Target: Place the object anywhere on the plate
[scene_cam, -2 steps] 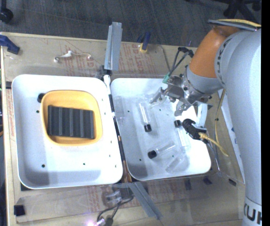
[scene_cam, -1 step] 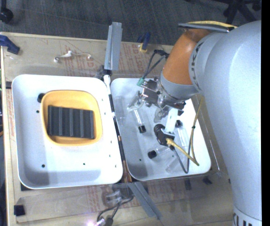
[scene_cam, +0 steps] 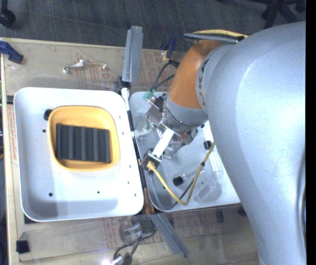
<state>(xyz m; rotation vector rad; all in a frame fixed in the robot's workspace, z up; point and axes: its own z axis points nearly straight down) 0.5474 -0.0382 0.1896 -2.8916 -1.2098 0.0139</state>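
A small black piece [scene_cam: 177, 180] lies in the right white bin [scene_cam: 159, 199], near the gripper [scene_cam: 175, 139]; I cannot tell if it is open. In the left white bin [scene_cam: 31, 148], a dark grey ribbed block [scene_cam: 84, 142] rests on the yellow rounded plate [scene_cam: 80, 114].

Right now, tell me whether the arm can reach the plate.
Probably yes. The plate lies open from above in the left bin, beside the arm, which hangs over the right bin. Only a dark ribbed block covers the plate's middle; its rim is bare.
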